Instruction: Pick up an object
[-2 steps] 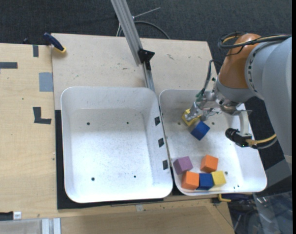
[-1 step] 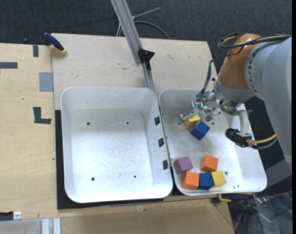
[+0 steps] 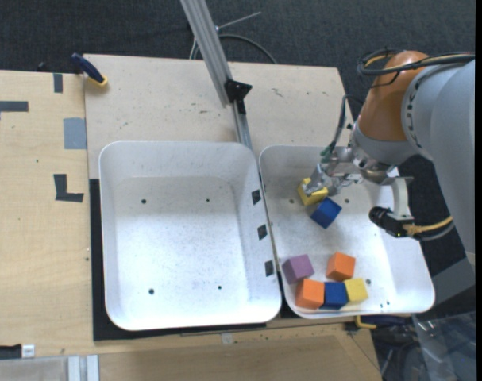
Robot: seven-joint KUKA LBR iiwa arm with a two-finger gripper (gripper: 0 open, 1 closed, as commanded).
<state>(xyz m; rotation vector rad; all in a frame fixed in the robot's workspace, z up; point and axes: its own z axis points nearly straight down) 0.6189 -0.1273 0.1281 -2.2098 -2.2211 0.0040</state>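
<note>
Starting at the left: the desk (image 3: 34, 236) carries grey tape marks, and a small blue-and-yellow clamp (image 3: 90, 70) lies toward its 11 o'clock corner. The left bin (image 3: 113, 181) shows bare white floor. A slanted metal rail (image 3: 213, 46) runs down to the join between the bins. In the right bin (image 3: 407, 280), a cluster sits at the 6 o'clock wall: a purple block (image 3: 297, 267), two orange blocks (image 3: 341, 265), a blue block (image 3: 336, 294) and a yellow block (image 3: 356, 290), packed close and partly touching. Nearer the bin's centre lies a second blue cube (image 3: 326, 213), and just at its 11 o'clock a small yellow piece (image 3: 312, 193). My gripper (image 3: 333, 176) stands low over that yellow piece, which appears to sit right at the fingertips; I cannot tell from this angle whether the tips are spread, pressed together or already pinching it. My judgement is that the grasp is in hand on the yellow piece. To do it well, I should centre the tips on it, keep off the blue cube beside it, seat fully before closing, then lift straight up and confirm the piece comes along.
</note>
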